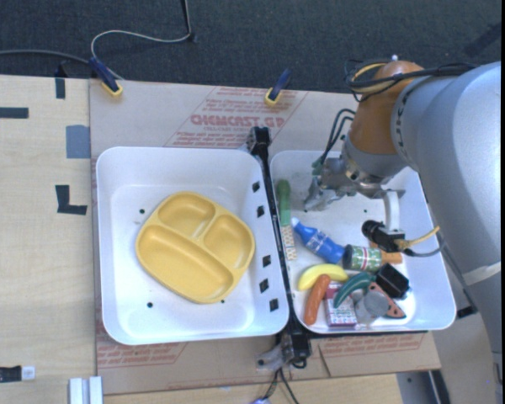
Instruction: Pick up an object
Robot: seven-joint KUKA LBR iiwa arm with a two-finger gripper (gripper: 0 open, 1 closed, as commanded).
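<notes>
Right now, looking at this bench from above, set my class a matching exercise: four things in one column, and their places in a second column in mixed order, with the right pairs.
Things
1. yellow divided plastic plate
2. blue plastic bottle
3. yellow toy banana
4. grey arm's gripper

Places
A. above the far part of the right bin
B. lying alone in the left bin
C. near the right bin's front, beside a red sausage-shaped toy
D. middle of the right bin, next to the divider

Pairs: 1-B, 2-D, 3-C, 4-A
</notes>
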